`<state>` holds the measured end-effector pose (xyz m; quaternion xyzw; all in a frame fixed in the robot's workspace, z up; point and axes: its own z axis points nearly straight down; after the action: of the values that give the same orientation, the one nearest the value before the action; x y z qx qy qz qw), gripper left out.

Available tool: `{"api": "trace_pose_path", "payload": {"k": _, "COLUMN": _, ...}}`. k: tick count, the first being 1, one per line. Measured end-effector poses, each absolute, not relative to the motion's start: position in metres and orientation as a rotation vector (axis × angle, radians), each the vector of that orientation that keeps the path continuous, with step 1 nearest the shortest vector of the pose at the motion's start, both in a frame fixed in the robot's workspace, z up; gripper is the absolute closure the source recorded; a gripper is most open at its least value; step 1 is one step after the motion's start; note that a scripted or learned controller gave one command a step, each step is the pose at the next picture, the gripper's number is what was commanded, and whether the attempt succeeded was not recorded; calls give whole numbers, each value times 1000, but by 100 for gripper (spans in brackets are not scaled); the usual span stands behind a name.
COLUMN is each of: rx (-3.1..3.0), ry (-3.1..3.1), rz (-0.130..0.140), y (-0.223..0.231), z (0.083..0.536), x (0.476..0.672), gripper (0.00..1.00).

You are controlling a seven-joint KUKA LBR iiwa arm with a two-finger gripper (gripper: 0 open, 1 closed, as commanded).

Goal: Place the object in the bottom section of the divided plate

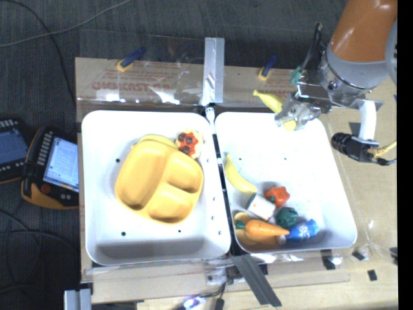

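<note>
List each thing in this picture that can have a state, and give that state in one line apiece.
Hand: over the right bin's top edge, a yellow piece between its fingers.
Divided plate: upright in the left bin, sections bare.
Small orange toy: at the plate's top rim.
Banana: lying in the right bin.
Carrot: lying on its side.

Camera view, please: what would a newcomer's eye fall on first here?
The glossy yellow divided plastic plate fills the middle of the left white bin, with a small orange and black toy at its far rim. The right white bin holds a heap of toy food in its near corner, an orange plastic carrot in front. The claw hangs over that bin's far edge.
</note>
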<state>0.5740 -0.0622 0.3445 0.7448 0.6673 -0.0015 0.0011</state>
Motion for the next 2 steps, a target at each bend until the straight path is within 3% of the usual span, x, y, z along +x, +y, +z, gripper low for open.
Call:
{"api": "trace_pose_path", "payload": {"k": 1, "rx": 2177, "ry": 2268, "rz": -5, "y": -2, "z": 249, "x": 575, "gripper": 100}}
{"api": "trace_pose_path", "payload": {"k": 2, "rx": 2178, "ry": 2270, "rz": -7, "y": -2, "z": 257, "x": 575, "gripper": 100}}
